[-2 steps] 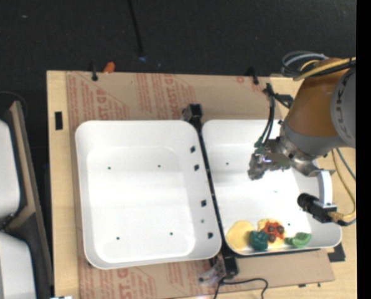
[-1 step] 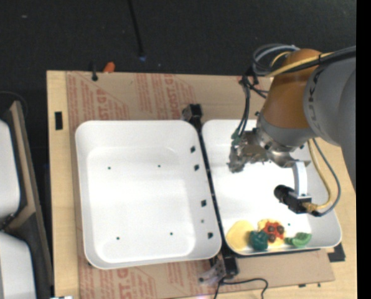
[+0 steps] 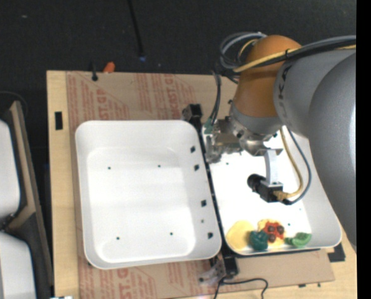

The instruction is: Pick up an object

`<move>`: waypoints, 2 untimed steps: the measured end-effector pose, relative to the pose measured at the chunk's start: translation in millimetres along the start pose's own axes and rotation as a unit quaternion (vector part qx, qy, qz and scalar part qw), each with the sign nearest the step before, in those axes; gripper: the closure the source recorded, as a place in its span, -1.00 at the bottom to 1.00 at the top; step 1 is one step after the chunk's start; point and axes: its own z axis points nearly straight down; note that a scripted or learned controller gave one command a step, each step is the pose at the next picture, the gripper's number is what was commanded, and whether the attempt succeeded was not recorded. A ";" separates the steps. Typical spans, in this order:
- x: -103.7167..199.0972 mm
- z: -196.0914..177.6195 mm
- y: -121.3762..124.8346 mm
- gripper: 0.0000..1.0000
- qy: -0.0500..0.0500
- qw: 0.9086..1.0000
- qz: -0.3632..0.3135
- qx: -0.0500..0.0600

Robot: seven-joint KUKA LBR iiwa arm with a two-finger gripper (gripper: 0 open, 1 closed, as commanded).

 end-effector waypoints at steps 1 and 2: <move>41.6 -2.9 21.0 1.00 0.000 1.000 0.000 0.000; 84.1 -8.1 27.5 1.00 0.001 1.000 0.000 0.000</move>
